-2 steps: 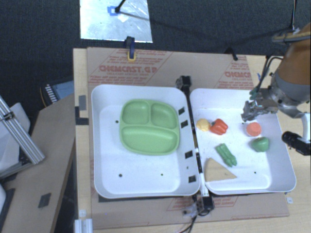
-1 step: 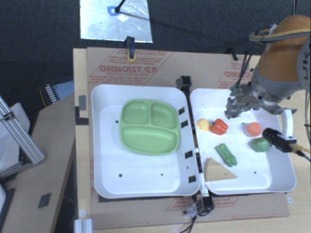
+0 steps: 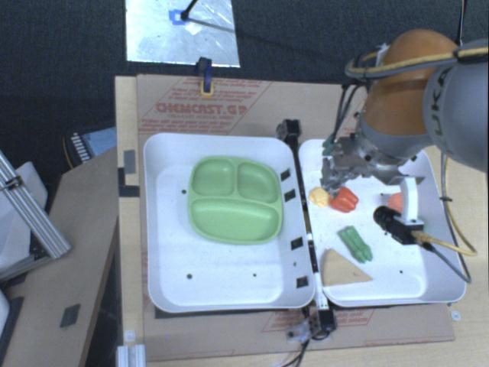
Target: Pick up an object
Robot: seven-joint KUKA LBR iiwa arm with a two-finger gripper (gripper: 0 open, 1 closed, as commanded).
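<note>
Nearest the camera, in the right bin (image 3: 397, 293), a tan wedge (image 3: 344, 268) lies flat by the front wall. Just beyond it is a green ridged piece (image 3: 355, 244), apart from the wedge. Farther in, an orange-red pepper-like piece (image 3: 345, 199) and a small yellow piece (image 3: 318, 197) sit side by side, touching or nearly so. The gripper (image 3: 330, 182) hangs just over that pair, its tip above the gap where the two meet, and nothing is seen in its grasp. Whether it is open or closed cannot be told from this slant. Another orange-red bit (image 3: 394, 201) lies to the right. The left bin (image 3: 164, 235) holds a green divided plate (image 3: 233, 199).
</note>
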